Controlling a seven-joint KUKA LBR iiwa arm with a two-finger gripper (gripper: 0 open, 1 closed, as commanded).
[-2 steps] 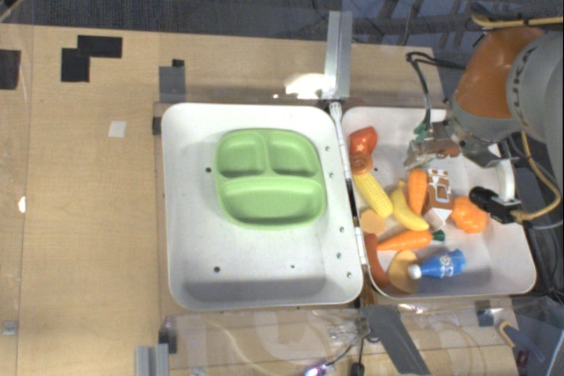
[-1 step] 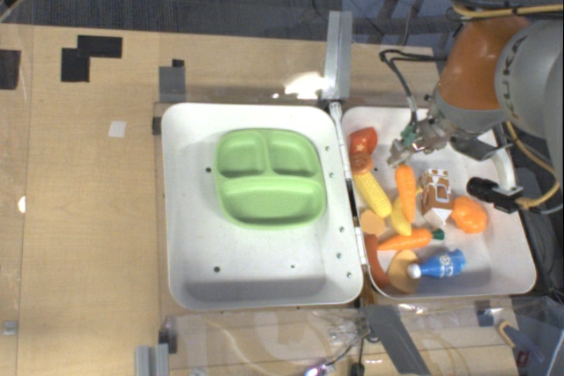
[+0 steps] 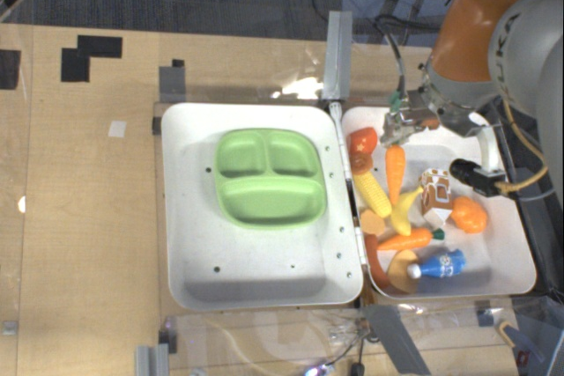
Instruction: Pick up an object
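Note:
The right bin [image 3: 520, 264] holds several toy foods. A red pepper [image 3: 362, 143] lies at its upper left, with an orange carrot [image 3: 396, 167] beside it and a yellow corn cob [image 3: 372, 194] below. A banana [image 3: 405, 205], a small brown-and-white box [image 3: 434, 189], an orange fruit [image 3: 468, 215], a second carrot [image 3: 407, 239] and a blue bottle [image 3: 439, 264] fill the middle and front. My gripper [image 3: 401, 126] hangs over the bin's far left part, just above the pepper and the upright carrot. I see nothing held in it.
The left bin [image 3: 189, 277] holds a green divided plate [image 3: 269, 178]. A grey metal post [image 3: 337, 57] stands behind the seam between the bins. The arm's orange band [image 3: 467, 35] and cables [image 3: 493, 163] hang over the right bin's far right side.

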